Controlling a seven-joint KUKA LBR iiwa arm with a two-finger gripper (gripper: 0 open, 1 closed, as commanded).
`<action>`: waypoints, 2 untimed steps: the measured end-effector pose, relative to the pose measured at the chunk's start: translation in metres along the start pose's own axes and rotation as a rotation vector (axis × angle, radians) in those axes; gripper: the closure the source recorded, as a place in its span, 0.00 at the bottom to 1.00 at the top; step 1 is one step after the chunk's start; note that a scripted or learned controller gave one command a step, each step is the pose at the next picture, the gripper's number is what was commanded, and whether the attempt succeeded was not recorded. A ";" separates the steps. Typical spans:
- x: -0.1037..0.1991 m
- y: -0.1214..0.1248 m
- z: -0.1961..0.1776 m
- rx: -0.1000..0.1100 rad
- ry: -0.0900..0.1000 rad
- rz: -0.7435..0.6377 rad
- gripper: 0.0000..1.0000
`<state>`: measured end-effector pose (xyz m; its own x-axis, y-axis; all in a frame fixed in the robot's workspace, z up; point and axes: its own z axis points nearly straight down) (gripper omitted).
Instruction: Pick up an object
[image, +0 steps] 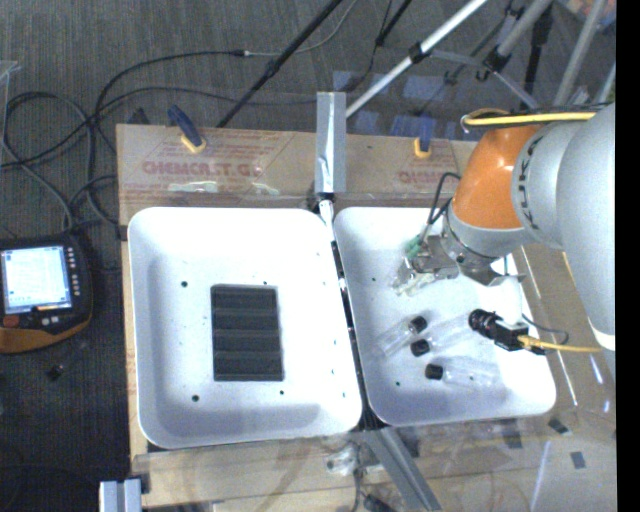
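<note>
Reaching into the right bin (385, 400), the arm's orange band (492, 190) hides most of the claw (425, 262); its state cannot be told. Clear black-capped vials (420, 335) lie just below, edges faint against white.

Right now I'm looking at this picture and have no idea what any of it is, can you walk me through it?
This is one camera fixed above a workbench, looking down at a slant. The big grey and orange shape at the right is a robot arm reaching in; its job is to pick up an object. Its gripper, a two-finger claw, is low over the right white bin, but the arm hides whether it holds anything. That bin holds several small clear vials with black caps. The left white bin holds a flat dark ridged rectangle. The screen device on the floor at far left looks like the arm's handheld controller.
</note>
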<state>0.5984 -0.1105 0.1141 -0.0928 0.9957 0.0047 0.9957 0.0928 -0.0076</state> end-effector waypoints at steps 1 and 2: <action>0.000 0.000 0.000 0.000 0.000 0.000 0.00; 0.002 0.029 0.024 -0.015 -0.011 -0.074 0.00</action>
<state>0.6269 -0.1059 0.0902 -0.1659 0.9861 -0.0064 0.9861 0.1660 0.0078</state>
